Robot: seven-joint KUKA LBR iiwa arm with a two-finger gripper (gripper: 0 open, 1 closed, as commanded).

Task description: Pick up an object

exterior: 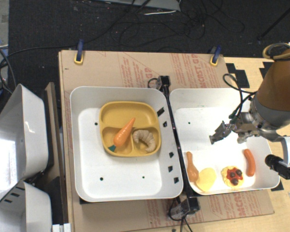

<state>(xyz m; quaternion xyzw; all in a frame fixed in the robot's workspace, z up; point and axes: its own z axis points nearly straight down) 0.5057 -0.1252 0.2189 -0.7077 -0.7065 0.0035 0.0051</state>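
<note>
Pastry (232, 175), sausage (250, 162), drumstick (192, 166) along right bin's (203, 112) near edge, gripper (218, 135) above, grip state unclear

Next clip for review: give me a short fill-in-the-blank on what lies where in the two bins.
1. The carrot lies on the yellow plate in the ____ bin.
2. The sausage lies in the ____ bin.
3. The gripper hangs over the ____ bin.

Missing words: left; right; right
</note>
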